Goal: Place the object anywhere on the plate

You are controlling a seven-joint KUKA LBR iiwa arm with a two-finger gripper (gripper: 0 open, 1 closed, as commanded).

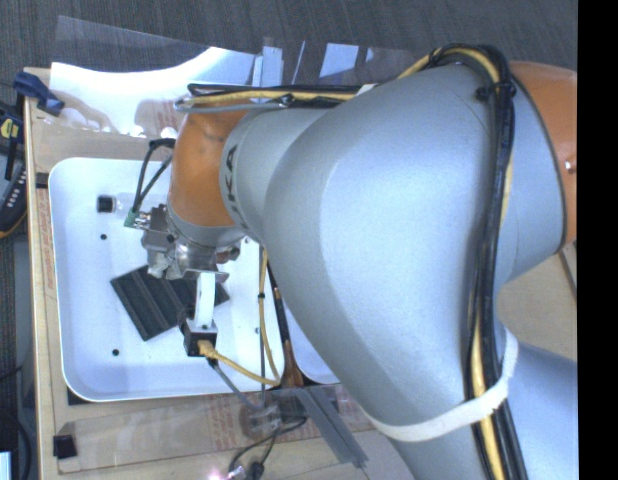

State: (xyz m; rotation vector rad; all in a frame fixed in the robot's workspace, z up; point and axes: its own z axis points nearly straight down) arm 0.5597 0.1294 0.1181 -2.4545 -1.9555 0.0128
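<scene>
Since the arm blocks much of the bench, only the left bin (59, 268) reads clearly; near its upper left lies a small dark bit (105, 205), too small to name; toward the middle sits a dark ribbed slab (144, 303), flat on the bin floor, likely the object; the gripper (179, 258) hangs just above the slab's right end, and whether it is open or closed I cannot tell; nothing shows it holding the slab; a yellow cable (239, 370) trails below; the grey arm (389, 248) covers the right side, so the plate's place is unclear; a good grasp would centre over the slab, square across its short side, and descend straight.
</scene>
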